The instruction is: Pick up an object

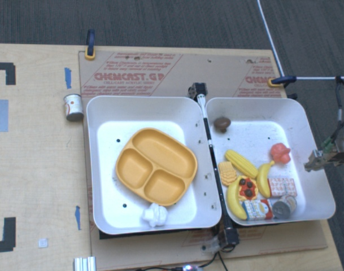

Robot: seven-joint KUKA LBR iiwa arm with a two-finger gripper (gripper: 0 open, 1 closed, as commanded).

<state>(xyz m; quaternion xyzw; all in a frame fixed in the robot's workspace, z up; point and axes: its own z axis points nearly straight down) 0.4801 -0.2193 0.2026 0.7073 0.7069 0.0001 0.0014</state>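
Nothing lifted yet: the gripper hangs at the right bin edge, fingers impossible to read. The red toy, nearest it, lies with 2 bananas among the clutter.

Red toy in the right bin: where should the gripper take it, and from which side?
The red toy lies apart from the other pieces, with bare floor of the right bin above and left of it. I would come straight down and close across its rounded middle, probably fingers upper-left and lower-right, since the banana sits close below.
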